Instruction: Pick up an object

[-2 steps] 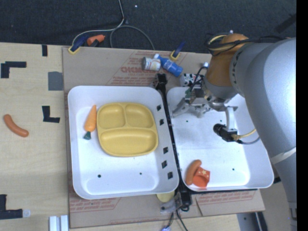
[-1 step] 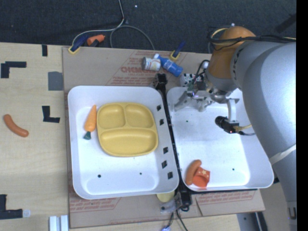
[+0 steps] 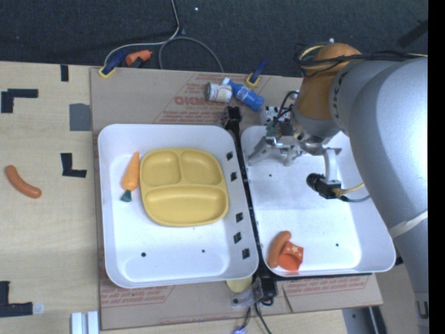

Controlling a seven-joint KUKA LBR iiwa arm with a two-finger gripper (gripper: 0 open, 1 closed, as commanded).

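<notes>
My gripper (image 3: 273, 156) hangs over the far left corner of the right bin (image 3: 348, 221). Its fingers are spread open with nothing between them. An orange-red toy sausage (image 3: 277, 245) and a red-orange piece (image 3: 293, 257) lie together at the near left of the right bin, well away from the gripper. In the left bin (image 3: 122, 256) a yellow divided plate (image 3: 184, 186) sits with a toy carrot (image 3: 130, 172) beside its left edge.
A black divider (image 3: 240, 186) runs between the two bins. Behind the bins lies a blue and white bottle (image 3: 236, 92). A loose sausage (image 3: 22, 181) rests on the bench at far left. An orange-handled clamp (image 3: 138, 57) and a cable sit at the back.
</notes>
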